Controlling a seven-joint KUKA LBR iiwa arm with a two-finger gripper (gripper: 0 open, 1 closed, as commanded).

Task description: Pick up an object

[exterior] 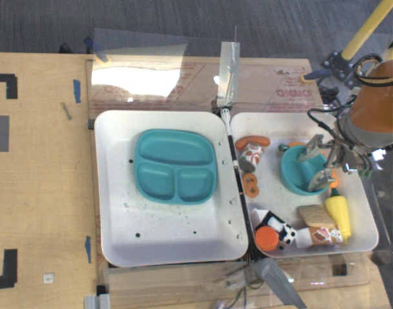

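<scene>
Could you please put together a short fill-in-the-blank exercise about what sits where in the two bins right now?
1. The teal divided plate lies in the ____ bin.
2. The gripper is over the teal ____ in the right bin.
3. The plate has ____ compartments.
4. The yellow bottle lies just ____ the bowl in the picture.

Missing words: left; bowl; three; below

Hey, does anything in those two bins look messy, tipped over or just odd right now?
Nothing looks spilled or broken. The right bin is crowded: toy food and a bottle lie jumbled on their sides around the teal bowl, where the gripper sits. The left bin holds a teal divided plate, lying flat.
</scene>
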